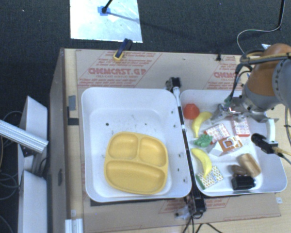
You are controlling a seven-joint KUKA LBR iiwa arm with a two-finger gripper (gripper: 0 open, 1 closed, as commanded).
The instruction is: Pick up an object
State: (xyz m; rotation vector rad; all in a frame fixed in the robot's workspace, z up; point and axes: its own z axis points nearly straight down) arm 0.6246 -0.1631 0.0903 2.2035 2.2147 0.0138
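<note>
While the gripper [228, 107] hovered upper right over the right bin [281, 178] | fingers' state: cannot tell, blurred | banana [200, 122], tomato [191, 111] unlifted | pick apparently pending

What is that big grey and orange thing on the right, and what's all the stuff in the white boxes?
That thing is a robot arm. It reaches in from the right, and a program tells it how to move. Its job is to pick something up. The picture comes from one camera fixed above the bench, looking down at a slant.

On the bench sit two shallow white bins. The left bin holds a yellow tray with three sections. The right bin holds small things: a red ball, two bananas, a green toy, some little cards, a brown piece and a black block.

The arm's gripper is low over the right bin, near the upper banana. I can't tell if it holds anything.
</note>
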